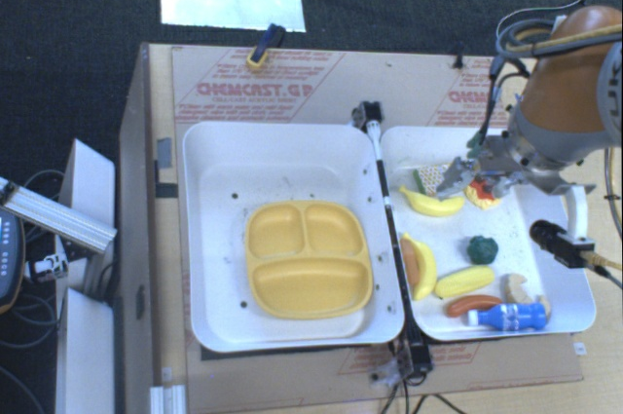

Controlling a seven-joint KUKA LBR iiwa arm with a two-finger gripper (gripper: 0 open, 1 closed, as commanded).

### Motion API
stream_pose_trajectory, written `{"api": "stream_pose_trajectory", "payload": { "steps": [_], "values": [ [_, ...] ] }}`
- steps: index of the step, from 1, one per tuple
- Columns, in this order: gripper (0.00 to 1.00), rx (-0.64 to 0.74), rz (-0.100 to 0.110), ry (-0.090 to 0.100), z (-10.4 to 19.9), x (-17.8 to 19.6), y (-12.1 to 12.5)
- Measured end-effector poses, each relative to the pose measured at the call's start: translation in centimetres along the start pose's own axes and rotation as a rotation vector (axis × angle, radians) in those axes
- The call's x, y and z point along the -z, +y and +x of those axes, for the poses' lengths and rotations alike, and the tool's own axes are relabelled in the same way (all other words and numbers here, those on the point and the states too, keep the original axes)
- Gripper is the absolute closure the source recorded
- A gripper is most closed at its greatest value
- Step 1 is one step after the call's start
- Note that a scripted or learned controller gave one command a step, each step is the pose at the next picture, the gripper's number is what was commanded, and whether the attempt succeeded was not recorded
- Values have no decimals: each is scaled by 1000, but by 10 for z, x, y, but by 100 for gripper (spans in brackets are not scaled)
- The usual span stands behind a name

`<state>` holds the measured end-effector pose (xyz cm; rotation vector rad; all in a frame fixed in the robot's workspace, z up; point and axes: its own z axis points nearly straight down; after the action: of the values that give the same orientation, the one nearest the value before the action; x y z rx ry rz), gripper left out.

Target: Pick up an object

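Bench (292, 76) bears two white bins side by side. Left bin (209, 207) holds a yellow tray (308, 259) with three compartments. Right bin (574, 305) is the landmark: arm (565, 81) hangs over its far right corner, gripper (467, 176) low over its far part; finger state cannot be told. Just beside the gripper, toward the bin's middle, lies a banana (433, 203). A second banana (464, 282) lies nearer the front wall. Blue bottle (506, 316) lies along the front wall, hot dog (419, 266) by the left wall, green piece (482, 249) mid-bin.
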<state>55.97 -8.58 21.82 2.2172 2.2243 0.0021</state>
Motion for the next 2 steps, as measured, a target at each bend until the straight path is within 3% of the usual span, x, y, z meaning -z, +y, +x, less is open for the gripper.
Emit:
{"api": "stream_pose_trajectory", "payload": {
  "steps": [1, 2],
  "values": [
    [0, -2, 2, 0, 1, -59, -15],
    [0, 0, 0, 1, 25, -34, -32]
  ]
}}
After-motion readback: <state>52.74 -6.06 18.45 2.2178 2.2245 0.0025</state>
